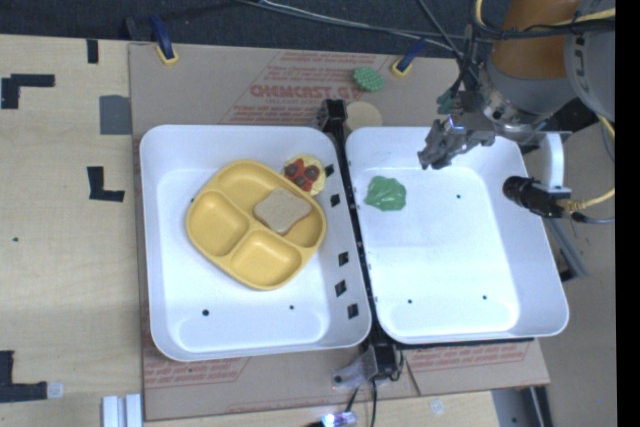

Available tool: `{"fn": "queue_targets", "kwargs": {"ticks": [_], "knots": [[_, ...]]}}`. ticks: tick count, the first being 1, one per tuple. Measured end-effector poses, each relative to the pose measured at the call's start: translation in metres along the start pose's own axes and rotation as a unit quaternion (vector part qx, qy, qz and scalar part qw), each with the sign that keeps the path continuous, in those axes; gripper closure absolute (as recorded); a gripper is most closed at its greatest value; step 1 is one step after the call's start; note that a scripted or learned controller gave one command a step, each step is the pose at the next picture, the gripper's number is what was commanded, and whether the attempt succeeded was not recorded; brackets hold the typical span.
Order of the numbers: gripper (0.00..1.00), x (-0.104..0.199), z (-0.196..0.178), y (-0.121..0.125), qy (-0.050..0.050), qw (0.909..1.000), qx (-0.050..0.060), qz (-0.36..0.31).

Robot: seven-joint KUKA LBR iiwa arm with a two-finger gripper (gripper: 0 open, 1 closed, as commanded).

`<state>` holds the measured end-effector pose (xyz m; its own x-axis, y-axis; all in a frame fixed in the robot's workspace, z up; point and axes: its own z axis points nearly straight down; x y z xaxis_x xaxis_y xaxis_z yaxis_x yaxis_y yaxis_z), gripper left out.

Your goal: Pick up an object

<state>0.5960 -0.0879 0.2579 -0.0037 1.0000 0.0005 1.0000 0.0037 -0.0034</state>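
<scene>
Because the green object [385,193] lies in the right bin [520,315], near that bin's upper-left corner and close to the divider between the two bins, the coming move turns on one offset: the object sits to the left of and a little below the gripper [437,155] as the camera sees it, near but clearly apart. It is a small, rumpled lump with no marked long axis, perhaps slightly wider than tall, so approach angle looks to matter little. The gripper hangs over the upper part of the right bin with nothing between its fingers; whether they stand wide or narrow I cannot tell at this size. The arm [545,25] reaches in from the upper right, its orange band bulking above the wrist, which points down and leftward toward the bin floor. In the left bin [175,315] rest a yellow divided tray [225,225] and a small red item [303,174].
</scene>
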Motion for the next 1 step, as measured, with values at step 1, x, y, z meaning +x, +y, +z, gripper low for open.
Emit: {"fn": "queue_targets", "kwargs": {"ticks": [1], "knots": [[1.0, 0.0391, 0.0041, -0.0167, 0.0, 1.0, 0.0, 0.0]]}}
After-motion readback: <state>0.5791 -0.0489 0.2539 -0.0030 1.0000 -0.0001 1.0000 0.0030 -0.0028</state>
